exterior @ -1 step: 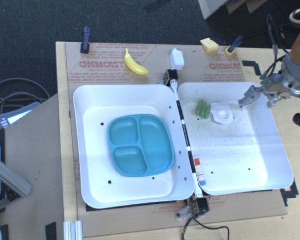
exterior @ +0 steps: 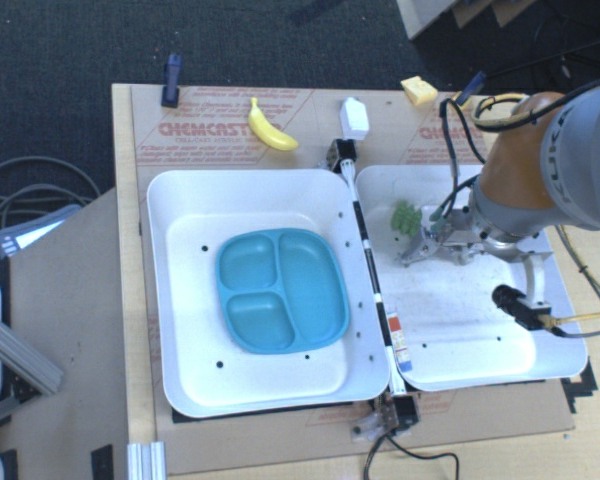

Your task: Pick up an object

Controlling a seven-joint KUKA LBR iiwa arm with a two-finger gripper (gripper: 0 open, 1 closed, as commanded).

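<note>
The hand [exterior: 416,251] hangs low in the right bin [exterior: 460,363], just beside a green object [exterior: 407,218]; whether it grips anything cannot be told. A blue plate [exterior: 280,290] lies in the left bin [exterior: 180,268].

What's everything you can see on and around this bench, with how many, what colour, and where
bins: two, white, side by side on the bench
divided plate: one, blue, in the left bin
green object: one, green, upper left of the right bin, beside the gripper
banana: one, yellow, on the board behind the left bin
yellow block: one, yellow, back edge of the board
blue clip: one, dark blue, back left corner of the board
arm: one, grey with orange band, over the right bin
gripper: one, metallic, low in the right bin
</note>
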